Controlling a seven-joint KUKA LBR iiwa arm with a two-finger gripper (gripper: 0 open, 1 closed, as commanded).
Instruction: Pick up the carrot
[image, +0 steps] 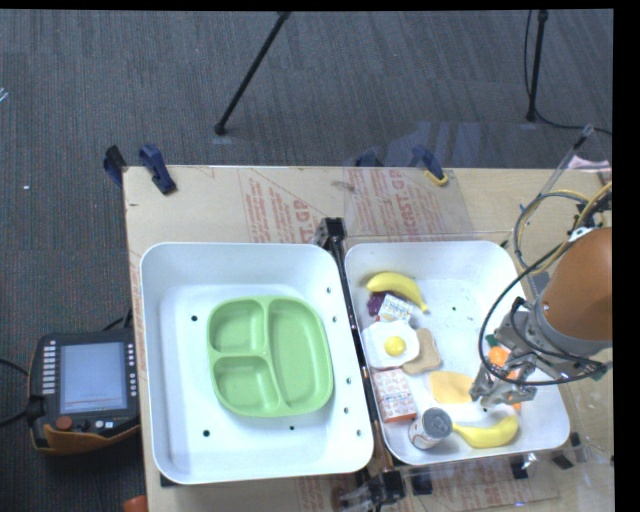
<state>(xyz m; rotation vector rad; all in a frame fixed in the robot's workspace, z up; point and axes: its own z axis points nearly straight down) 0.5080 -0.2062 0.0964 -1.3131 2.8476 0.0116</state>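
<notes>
The carrot (500, 357) is seen as a bit of orange by the right edge of the right bin (470, 255), right under the pincer (503, 385). It cannot be told if the carrot is held. A banana (488, 432) lies just beside it, so the wrong food could be grabbed or bumped.

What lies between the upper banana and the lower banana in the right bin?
In the camera view, between the upper banana and the lower banana lie the fried egg, a toast slice and a yellow cheese slice.
</notes>
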